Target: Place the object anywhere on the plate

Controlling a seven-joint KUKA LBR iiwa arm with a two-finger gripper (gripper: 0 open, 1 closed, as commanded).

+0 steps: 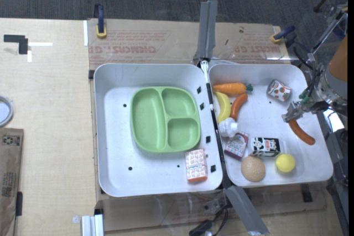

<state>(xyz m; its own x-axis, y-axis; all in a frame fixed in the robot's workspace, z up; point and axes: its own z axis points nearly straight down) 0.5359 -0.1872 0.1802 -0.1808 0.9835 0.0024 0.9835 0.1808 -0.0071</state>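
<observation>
At the far left of the wooden bench (pixel 50 91) lies a brown paper bag (pixel 10 171) with a recycling mark and small print too fine to read. Next comes the left shallow white bin (pixel 105 135), holding the light green three-compartment plastic plate (pixel 165 119), and just off the plate's lower right corner a small red-and-white carton (pixel 196 165) whose print cannot be made out. Behind both bins lies a flattened cardboard sheet (pixel 141 41) with red lettering seen upside down, seemingly "CHEMCTS". In the right shallow white bin (pixel 260 174) are an orange carrot, a yellow banana and a cow-patterned black-and-white milk carton (pixel 265 146), its wording illegible. Further right, the gripper (pixel 291 115) hovers at the bin's right side, touching or just above the upper end of the orange-red sausage (pixel 302 131), judged to be the object to move; whether it is clamped on it cannot be told. The sausage's long axis runs from the gripper diagonally down and right, and the plate lies well apart to the left, across the bin divider
</observation>
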